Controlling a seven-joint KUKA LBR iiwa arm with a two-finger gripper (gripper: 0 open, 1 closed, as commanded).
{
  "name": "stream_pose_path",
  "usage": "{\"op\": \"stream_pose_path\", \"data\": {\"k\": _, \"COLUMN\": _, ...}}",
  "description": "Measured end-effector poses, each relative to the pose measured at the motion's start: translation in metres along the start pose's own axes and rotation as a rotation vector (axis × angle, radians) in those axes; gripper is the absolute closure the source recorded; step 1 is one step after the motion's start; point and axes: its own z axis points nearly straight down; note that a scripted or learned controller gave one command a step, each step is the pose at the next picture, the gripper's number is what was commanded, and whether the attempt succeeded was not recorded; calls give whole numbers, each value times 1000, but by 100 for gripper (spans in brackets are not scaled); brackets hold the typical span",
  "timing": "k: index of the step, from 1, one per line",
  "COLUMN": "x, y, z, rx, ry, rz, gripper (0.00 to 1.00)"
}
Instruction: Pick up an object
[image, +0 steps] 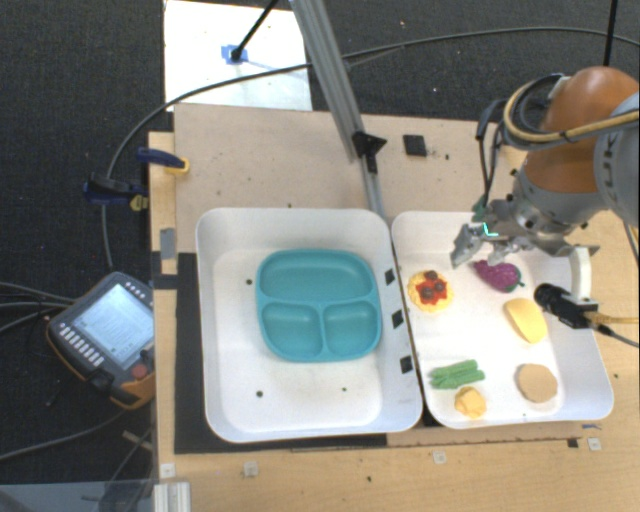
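As the arm reaches in over the right bin (585, 355), I log the gripper (482, 250) above that bin's far half, roughly midway along the far edge. From this slant I cannot tell whether it stands wide or narrow. Nearest candidate: a purple toy (498, 274) lying just beside the gripper on its near side, and I cannot judge whether they touch. A round yellow-and-red piece (430, 291) sits by the bin's left edge. A yellow wedge (526, 320) lies mid-bin, toward the right edge. Along the near edge I note green pods (457, 374), a small yellow lump (470, 402) just nearer than them, and a tan disc (537, 382) toward the near right corner. The left bin (230, 330) carries a teal divided plate (318, 305), about central.
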Motion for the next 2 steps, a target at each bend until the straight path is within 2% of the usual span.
{"op": "stream_pose_path", "data": {"k": 1, "x": 0, "y": 1, "z": -1, "rx": -3, "ry": 0, "rz": 0, "gripper": 0}}
{"op": "stream_pose_path", "data": {"k": 2, "x": 7, "y": 6, "z": 57, "rx": 0, "ry": 0, "rz": -2, "gripper": 0}}
